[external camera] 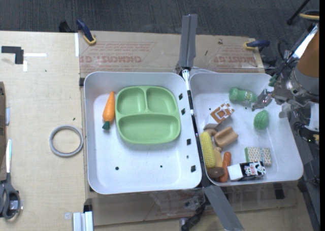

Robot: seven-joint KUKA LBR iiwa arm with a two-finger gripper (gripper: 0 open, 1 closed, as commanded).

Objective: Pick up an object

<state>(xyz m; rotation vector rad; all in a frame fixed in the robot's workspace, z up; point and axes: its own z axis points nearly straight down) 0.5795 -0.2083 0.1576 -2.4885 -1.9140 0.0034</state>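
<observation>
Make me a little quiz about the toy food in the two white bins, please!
1. True or false: the toy carrot lies inside the green divided plate.
2. Which bin holds the toy corn cob? A) the left bin B) the right bin C) neither
3. Fill in: the claw is over the right bin, between the green bottle and the round green ______.

Key:
1. False. The carrot lies on the bin floor, against the plate's left edge.
2. B. It lies near that bin's left wall.
3. Ball-shaped toy; what food it is meant to be is too small to tell.
</observation>
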